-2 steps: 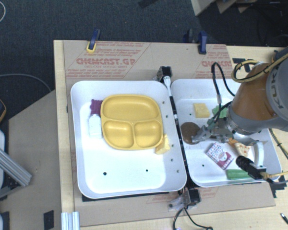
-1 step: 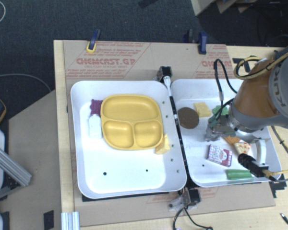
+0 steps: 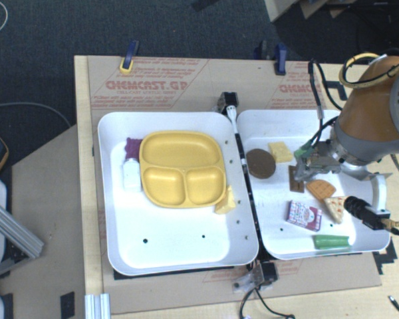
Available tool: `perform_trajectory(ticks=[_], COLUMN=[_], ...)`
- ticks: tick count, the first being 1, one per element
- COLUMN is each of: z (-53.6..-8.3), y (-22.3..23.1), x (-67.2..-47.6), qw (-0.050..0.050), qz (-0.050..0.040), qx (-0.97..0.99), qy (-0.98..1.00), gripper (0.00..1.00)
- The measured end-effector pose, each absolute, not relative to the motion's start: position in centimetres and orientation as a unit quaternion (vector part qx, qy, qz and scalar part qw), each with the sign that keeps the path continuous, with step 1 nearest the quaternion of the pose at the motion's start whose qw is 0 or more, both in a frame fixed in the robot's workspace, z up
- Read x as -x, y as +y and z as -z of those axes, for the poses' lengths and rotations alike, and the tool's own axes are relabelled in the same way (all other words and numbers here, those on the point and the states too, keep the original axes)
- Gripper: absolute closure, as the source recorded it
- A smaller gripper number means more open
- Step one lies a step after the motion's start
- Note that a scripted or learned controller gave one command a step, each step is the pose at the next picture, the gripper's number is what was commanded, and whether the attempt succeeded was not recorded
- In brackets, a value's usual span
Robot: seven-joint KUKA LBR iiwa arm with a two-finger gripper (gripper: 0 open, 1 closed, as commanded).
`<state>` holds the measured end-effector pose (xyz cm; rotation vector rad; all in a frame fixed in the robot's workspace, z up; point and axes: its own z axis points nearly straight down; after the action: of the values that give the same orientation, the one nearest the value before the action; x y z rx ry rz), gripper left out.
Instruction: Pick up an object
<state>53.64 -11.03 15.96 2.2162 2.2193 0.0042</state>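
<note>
The gripper (image 3: pixel 304 170), grip state unclear, hung right of the brown disc (image 3: pixel 260 163); descending squarely over one item seemed wise.

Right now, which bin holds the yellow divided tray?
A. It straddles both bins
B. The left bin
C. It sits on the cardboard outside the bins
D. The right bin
B: the yellow divided tray lies wholly inside the left bin, with a purple item and a white item beside its left edge, while the right bin holds the brown disc and other small things.
</note>
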Motion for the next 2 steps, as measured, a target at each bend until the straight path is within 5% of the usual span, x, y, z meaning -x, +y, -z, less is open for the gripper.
perform_trajectory(ticks=[1,2], z=[-22.17,-22.51], y=[-10.45,-10.43], x=[-53.62,-53.69], qw=[0.004,0.002], qz=[-0.0022,-0.0008], qx=[-0.706,-0.707], qy=[0.708,0.708], gripper=[1.0,1.0])
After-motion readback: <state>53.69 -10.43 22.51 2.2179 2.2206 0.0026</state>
